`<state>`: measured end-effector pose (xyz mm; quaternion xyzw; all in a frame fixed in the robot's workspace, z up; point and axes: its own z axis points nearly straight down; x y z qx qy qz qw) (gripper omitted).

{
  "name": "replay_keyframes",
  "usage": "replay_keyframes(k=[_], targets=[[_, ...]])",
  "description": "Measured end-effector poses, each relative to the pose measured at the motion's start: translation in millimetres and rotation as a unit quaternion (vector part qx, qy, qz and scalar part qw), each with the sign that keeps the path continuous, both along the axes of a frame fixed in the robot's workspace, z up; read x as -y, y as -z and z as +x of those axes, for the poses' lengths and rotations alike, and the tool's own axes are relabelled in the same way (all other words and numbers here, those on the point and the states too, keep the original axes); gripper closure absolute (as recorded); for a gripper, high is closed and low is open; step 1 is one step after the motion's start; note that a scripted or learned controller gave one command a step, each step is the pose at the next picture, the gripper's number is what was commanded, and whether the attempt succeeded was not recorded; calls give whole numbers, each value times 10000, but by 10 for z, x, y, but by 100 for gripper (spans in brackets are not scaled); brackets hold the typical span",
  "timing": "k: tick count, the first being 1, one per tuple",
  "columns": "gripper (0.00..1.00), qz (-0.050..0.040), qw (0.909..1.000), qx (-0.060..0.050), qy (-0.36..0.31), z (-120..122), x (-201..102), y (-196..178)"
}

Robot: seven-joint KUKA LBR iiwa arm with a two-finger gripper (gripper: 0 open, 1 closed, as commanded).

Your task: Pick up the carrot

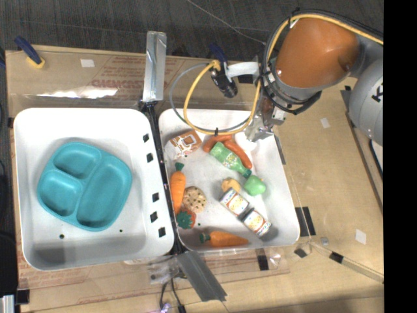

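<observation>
Approach step: gripper [262, 130] hangs over upper right corner of right bin [292, 204], jaws' state impossible to tell. Carrot [177, 189] lies untouched along bin's left wall, centre frame. Next move, likely: travel left across bin, descend onto carrot.
</observation>
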<state>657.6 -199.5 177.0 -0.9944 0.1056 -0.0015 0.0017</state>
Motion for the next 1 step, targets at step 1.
replay_keyframes(k=[1], targets=[[100,14,9998,-67,192,-89,30,890]])
